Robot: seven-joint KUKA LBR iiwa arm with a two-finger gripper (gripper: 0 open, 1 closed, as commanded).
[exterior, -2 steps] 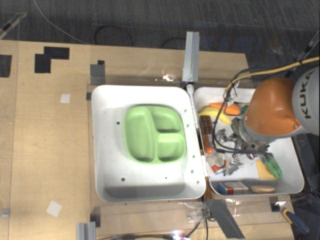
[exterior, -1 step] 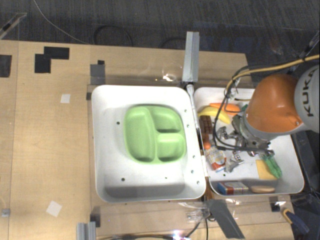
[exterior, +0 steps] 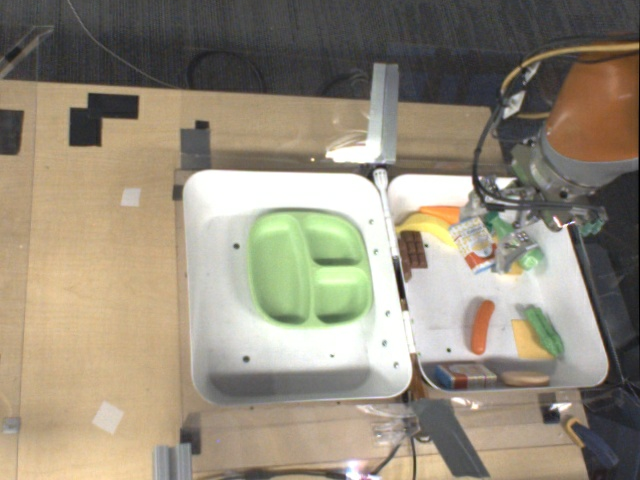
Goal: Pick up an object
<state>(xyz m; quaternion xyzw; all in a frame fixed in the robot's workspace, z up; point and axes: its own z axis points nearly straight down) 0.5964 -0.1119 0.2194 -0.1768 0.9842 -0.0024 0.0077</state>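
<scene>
Gripper (exterior: pixel 515 230) is down in the right bin (exterior: pixel 590 313), near its far right corner, poking into a little heap of stuff, and honestly I can't tell how it's set from this angle because the dark bits of it blur right into the clutter. Right under it there's a crinkly clear packet (exterior: pixel 470 238) with red on it and a shiny green thing (exterior: pixel 527 260), both look like thin plastic, slippery and easy to push around. Just beside those, toward the far left corner of that bin, sits a smooth curved banana (exterior: pixel 428 225) and a flat dark brown chocolate bar (exterior: pixel 413 251) against the left wall. Further toward the near edge: a glossy orange-red sausage (exterior: pixel 481 326) lying on its own mid-bin, a yellow cheese wedge (exterior: pixel 528 338) touching a bumpy green pickle (exterior: pixel 545 330), and a small printed box (exterior: pixel 466 375) along the near wall. My read is it's at the reaching/lowering step, nothing lifted yet as far as I can see. Next move needs a firm close on one item, then a straight lift. Left bin (exterior: pixel 215 298) just has a matte green divided plate (exterior: pixel 308 268), rounded corners, three compartments.
</scene>
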